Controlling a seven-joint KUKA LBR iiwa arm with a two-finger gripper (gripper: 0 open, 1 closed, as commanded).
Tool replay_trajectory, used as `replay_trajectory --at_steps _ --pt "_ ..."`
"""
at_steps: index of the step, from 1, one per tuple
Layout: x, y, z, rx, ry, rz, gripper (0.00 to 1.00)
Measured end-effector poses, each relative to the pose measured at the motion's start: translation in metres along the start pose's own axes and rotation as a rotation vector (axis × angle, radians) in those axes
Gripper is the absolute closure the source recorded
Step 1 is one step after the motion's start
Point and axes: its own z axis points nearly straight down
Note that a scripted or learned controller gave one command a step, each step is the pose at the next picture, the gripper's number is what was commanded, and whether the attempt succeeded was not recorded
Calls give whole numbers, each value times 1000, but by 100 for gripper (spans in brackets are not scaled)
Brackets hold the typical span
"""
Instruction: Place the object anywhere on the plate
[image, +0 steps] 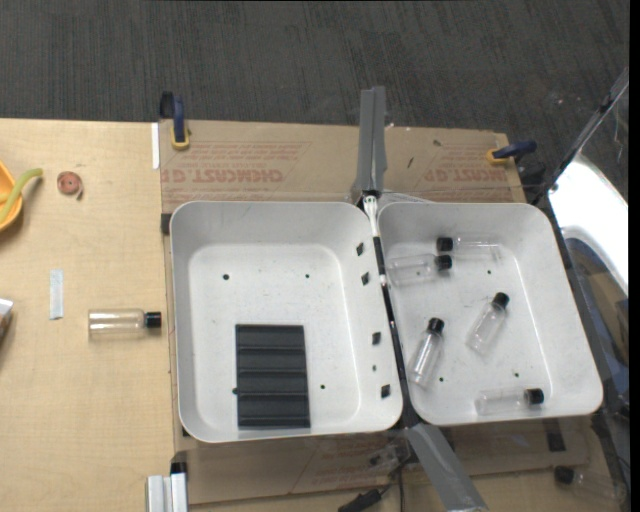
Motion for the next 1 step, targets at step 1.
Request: replay_trajectory --at_steps 1 --pt "44 -55 7 -1 1 2 0"
